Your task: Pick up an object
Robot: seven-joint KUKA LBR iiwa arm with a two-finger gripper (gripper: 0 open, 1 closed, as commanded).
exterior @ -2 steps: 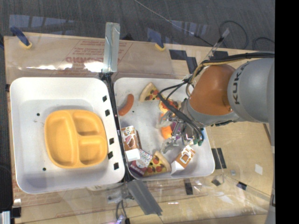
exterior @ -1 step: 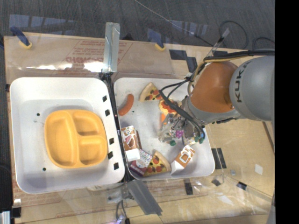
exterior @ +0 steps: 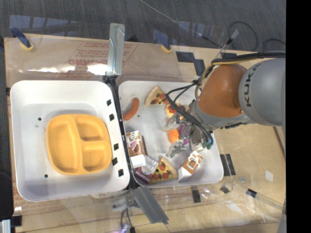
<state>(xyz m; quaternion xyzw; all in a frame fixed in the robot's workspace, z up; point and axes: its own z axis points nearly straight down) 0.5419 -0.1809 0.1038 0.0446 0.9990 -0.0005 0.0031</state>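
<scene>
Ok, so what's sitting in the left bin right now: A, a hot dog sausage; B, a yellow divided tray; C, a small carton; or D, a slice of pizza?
B: the yellow divided tray lies alone in the left bin, while the sausage, the pizza slices and the cartons are all in the right bin.

Left bin (exterior: 19, 130): white plastic, smooth, semi-gloss. Right bin (exterior: 214, 171): same plastic.
Divided tray (exterior: 77, 143): yellow plastic, smooth, soft sheen.
Sausage (exterior: 131, 108): glossy toy plastic.
Pizza slice (exterior: 156, 96): matt, printed look.
Bench top (exterior: 63, 52): brown cardboard look under clear glossy film.
Arm shell (exterior: 265, 91): grey, smooth, satin.
Wrist band (exterior: 221, 93): orange, glossy.
</scene>
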